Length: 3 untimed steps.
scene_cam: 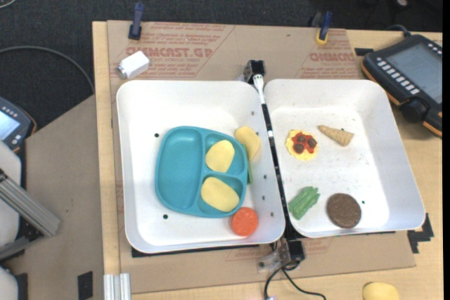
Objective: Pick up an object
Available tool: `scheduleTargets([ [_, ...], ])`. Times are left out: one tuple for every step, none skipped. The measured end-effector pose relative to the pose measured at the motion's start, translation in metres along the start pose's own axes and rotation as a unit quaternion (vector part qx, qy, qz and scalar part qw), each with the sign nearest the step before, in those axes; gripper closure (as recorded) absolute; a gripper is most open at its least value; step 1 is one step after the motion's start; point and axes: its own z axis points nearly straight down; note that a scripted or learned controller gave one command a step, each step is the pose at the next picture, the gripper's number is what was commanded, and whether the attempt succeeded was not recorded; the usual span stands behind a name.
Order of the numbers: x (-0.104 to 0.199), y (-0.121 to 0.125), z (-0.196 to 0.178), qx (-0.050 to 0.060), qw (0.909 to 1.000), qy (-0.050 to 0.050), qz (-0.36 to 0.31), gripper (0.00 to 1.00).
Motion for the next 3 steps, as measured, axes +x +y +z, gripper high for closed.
scheduleTargets([
  [0.060,-0.001,0.122,0.008,0.9999,0.006,-0.006,1.00],
  [0.092,0.001,-0.008,-0.007,1.0000,0.001,-0.006,1.00],
  [0.234,-0.002,0.078,0.007,0.9999,0.004,-0.012,1.00],
])
